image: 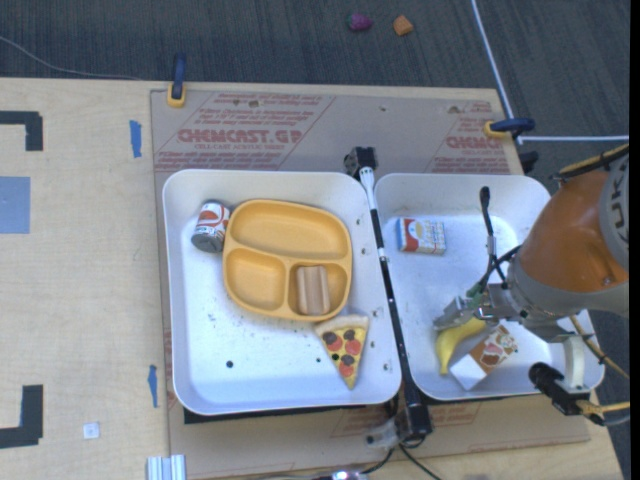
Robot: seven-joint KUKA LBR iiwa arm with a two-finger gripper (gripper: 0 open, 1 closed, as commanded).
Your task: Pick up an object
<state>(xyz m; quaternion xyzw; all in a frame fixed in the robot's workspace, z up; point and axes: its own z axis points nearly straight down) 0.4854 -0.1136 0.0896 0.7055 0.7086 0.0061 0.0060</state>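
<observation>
Risk of a missed grasp: gripper (pixel 462 313), finger state impossible to tell, sits low over the banana (pixel 455 345) crowded against a carton (pixel 483 357).

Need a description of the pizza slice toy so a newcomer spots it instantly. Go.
Start at the left white bin, which holds a yellow divided plate. Just below the plate's lower right corner, by the bin's front right rim, lies the pizza slice. It is the only flat triangle there, with dark and red toppings, unlike the crushed can at the plate's upper left.
</observation>
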